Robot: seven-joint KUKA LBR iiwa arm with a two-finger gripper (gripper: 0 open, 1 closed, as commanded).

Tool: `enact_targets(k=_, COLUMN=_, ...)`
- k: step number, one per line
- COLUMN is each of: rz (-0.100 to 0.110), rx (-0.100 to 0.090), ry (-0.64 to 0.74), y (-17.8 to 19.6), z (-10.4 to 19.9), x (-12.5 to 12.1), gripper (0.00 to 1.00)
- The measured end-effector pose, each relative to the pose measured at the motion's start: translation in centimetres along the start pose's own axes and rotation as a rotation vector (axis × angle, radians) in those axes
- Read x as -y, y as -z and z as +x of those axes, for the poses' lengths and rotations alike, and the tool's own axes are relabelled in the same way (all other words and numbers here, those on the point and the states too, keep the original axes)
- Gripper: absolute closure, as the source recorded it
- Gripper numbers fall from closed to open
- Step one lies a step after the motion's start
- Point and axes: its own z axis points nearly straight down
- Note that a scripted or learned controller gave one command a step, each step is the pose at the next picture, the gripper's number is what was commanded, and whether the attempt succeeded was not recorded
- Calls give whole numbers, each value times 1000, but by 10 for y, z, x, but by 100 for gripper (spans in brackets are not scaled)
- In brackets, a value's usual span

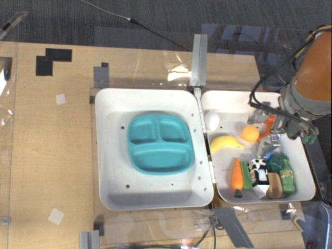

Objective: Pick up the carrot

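The carrot (237, 174) is orange with a green stem end and lies lengthwise in the front left part of the right bin (309, 166). The gripper (268, 148) hangs over the middle of that bin, to the right of the carrot and a little behind it, apart from it. The grey arm with its orange band (314, 77) comes in from the right edge. Nothing is seen held in the gripper.
The right bin also holds a white egg (211, 121), a yellow banana (226, 142), an orange ball (251, 134), a black-and-white toy (258, 168) beside the carrot, and green and brown items (282, 176). A teal divided plate (160, 143) lies in the left bin (109, 154).
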Motion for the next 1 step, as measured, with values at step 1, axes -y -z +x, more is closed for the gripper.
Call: enact_targets(k=1, rz=-2, rx=-13, ry=-92, y=-163, z=-5, x=-1, gripper=0)
